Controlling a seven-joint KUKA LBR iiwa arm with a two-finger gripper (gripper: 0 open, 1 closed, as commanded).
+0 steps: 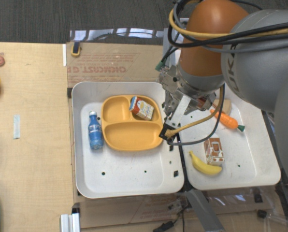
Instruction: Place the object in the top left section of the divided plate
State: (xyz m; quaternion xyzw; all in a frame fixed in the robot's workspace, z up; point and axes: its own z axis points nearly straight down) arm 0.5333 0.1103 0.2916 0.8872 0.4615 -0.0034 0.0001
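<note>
We judge the small carton in the plate's top right section light and crushable, best pinched across its flat sides

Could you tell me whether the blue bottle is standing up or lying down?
Lying down: the bottle rests lengthwise on the bin floor beside the plate.

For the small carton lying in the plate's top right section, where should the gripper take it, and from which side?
Probably from straight above, closing across the narrow sides of the carton. It lies flat and tilted in the yellow divided plate, with the rim and divider close by, so the fingers should turn to match its tilt.
</note>
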